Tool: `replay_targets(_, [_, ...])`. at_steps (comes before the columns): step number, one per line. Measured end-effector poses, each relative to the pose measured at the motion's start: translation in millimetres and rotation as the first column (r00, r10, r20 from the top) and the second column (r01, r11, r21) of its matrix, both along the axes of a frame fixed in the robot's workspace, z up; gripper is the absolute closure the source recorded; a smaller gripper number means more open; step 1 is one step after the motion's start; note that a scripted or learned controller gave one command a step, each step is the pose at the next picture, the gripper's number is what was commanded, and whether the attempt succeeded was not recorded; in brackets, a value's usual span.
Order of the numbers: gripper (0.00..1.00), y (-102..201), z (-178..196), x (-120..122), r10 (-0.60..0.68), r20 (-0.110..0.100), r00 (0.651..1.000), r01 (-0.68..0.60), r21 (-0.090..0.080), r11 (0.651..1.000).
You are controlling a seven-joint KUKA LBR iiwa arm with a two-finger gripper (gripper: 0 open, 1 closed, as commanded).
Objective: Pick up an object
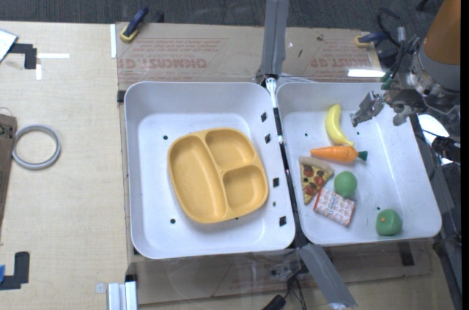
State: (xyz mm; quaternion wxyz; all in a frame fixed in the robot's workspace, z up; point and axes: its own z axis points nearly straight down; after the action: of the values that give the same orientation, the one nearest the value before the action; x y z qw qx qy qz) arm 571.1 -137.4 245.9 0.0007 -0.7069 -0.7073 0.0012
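Observation:
The right bin (pixel 410 176) holds a yellow banana (pixel 334 124), an orange carrot (pixel 335 153), a pizza slice (pixel 314 179), a green ball (pixel 345 184), a red and white packet (pixel 334 207) and a green fruit (pixel 389 222). My gripper (pixel 382 114) hangs over the bin's far right part, to the right of the banana and touching none of the objects. Its two fingers stand apart with nothing between them. The left bin (pixel 146 155) bears a yellow divided plate (pixel 218 174).
A grey divider post (pixel 275 37) rises behind the seam between the bins. A roll of tape (pixel 34 147) lies on the bench at the far left. Blue clamps (pixel 134 23) grip the cardboard sheet behind the bins.

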Motion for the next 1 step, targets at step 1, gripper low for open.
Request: replay_targets(1, [0.0, 27.4, -107.8, 33.8, 0.072, 0.0, 0.997, -0.072, 0.001, 0.997])
